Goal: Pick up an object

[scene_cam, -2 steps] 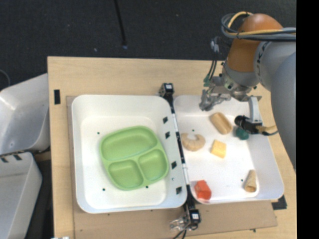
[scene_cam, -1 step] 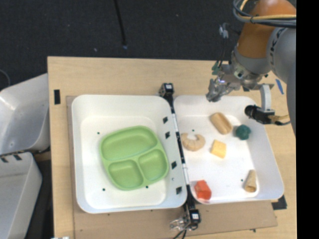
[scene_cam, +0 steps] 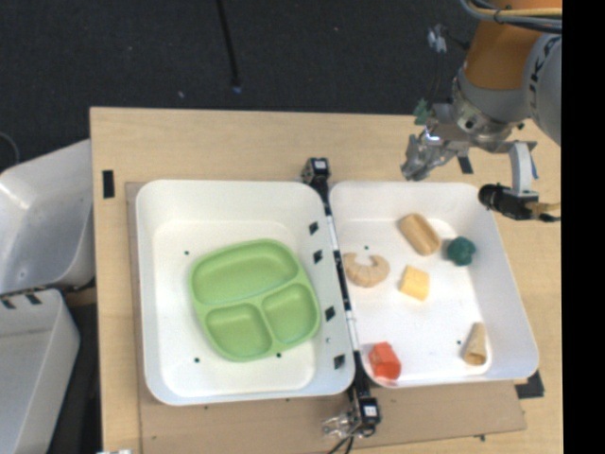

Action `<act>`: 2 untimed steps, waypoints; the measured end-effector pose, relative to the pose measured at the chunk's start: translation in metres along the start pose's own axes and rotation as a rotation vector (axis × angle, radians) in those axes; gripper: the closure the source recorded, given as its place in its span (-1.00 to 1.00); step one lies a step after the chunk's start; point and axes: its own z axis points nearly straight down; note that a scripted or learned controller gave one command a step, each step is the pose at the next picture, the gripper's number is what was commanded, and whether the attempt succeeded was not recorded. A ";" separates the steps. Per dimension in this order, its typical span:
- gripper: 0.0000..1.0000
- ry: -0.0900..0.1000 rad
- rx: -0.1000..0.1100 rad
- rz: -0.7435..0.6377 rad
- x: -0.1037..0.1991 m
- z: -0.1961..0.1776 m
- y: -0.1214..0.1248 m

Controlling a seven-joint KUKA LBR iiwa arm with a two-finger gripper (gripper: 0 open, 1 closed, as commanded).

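Camera view shows a wooden bench (scene_cam: 236,145) with two white bins side by side. The left bin (scene_cam: 170,216) holds a green tray (scene_cam: 253,297) with three sections. The right bin (scene_cam: 501,301) holds six small things, all apart from each other. A tan bread roll (scene_cam: 418,234) lies near the top, and a dark green ball (scene_cam: 460,251) sits just to its right. A beige ring-shaped piece (scene_cam: 366,270) lies near the left wall, with a yellow cheese block (scene_cam: 414,283) close by on its right. A red and orange piece (scene_cam: 384,361) sits in the lower left corner, and a tan cone (scene_cam: 475,344) lies at the lower right.

The gripper (scene_cam: 419,162) hangs at the upper right of the frame, above the top edge of the right bin — it touches none of the things. I cannot tell how its jaws stand; they are too small and blurry.
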 end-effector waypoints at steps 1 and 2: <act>1.00 0.001 0.007 -0.002 0.044 0.011 -0.037; 1.00 0.002 0.007 -0.003 0.095 0.019 -0.061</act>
